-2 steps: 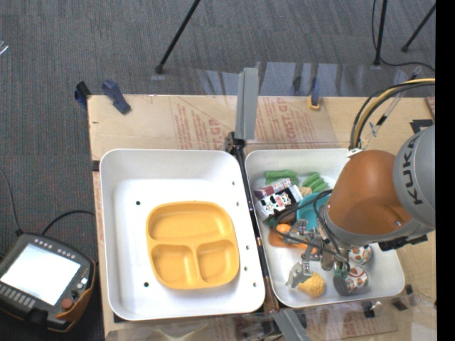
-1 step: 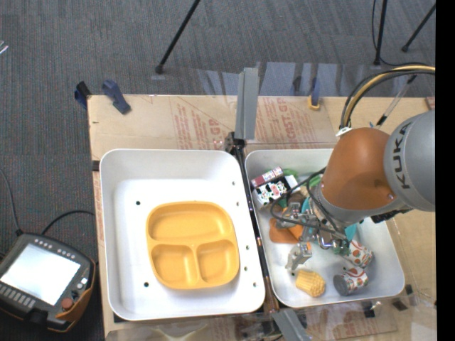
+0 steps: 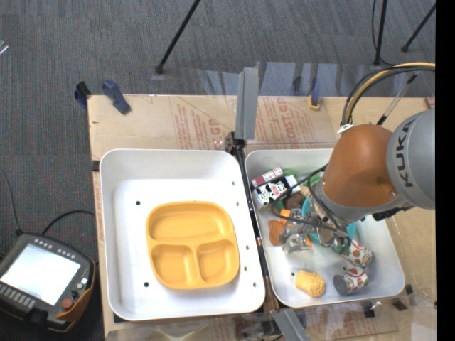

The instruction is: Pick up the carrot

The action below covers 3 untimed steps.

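The gripper [image 3: 297, 239] is low in the right bin [image 3: 387, 261], right beside the orange carrot [image 3: 276, 231]. The arm [image 3: 370, 169] hides part of the toys.

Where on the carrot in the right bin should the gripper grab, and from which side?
Probably the carrot's exposed orange end, from straight above: it lies low on the bin floor, with the gripper and clutter crowding one side.
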Each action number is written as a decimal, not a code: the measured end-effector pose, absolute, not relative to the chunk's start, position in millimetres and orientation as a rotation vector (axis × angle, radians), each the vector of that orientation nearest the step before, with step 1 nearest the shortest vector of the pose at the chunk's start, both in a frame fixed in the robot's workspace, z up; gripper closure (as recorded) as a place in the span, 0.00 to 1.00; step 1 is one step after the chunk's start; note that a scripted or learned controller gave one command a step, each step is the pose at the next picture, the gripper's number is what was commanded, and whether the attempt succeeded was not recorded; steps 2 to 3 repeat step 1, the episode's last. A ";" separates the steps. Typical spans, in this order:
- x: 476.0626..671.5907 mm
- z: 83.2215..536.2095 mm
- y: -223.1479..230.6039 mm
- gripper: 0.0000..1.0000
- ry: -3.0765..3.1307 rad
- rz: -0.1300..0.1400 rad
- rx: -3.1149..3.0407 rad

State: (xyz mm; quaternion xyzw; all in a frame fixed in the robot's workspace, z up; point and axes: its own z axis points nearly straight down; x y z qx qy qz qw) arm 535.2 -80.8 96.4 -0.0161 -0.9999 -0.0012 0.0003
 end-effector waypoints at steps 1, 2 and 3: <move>477.8 187.8 -26.2 1.00 -3.114 -0.002 -0.422; 477.8 187.8 -26.2 1.00 -3.114 -0.002 -0.422; 477.8 187.8 -26.2 1.00 -3.114 -0.002 -0.422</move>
